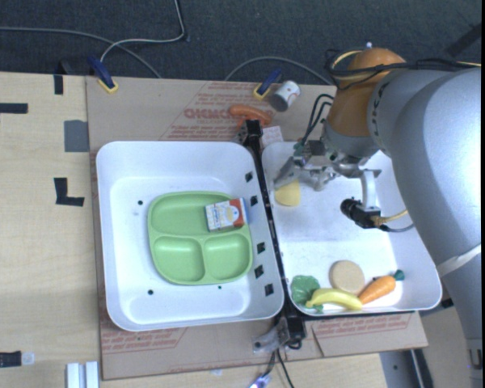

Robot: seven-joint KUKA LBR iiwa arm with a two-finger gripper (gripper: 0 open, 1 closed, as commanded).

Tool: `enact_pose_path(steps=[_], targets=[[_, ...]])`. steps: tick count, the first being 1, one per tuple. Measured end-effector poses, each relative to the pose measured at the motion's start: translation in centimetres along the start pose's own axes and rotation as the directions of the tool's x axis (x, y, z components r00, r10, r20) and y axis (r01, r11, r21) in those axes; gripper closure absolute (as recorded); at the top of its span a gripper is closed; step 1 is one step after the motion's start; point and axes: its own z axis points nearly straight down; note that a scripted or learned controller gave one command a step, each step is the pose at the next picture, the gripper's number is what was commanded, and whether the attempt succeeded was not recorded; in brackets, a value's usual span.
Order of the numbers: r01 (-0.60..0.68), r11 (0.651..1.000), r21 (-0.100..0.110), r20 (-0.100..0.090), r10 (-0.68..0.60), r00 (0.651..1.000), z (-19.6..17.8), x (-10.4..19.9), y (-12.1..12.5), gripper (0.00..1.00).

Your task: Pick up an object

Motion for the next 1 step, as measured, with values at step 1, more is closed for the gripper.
enact_pose_path(steps=[1], targets=[[0.001, 1.000, 0.001, -0.002, -0.001, 1.000, 0.01, -0.24, 0.68, 0.00]])
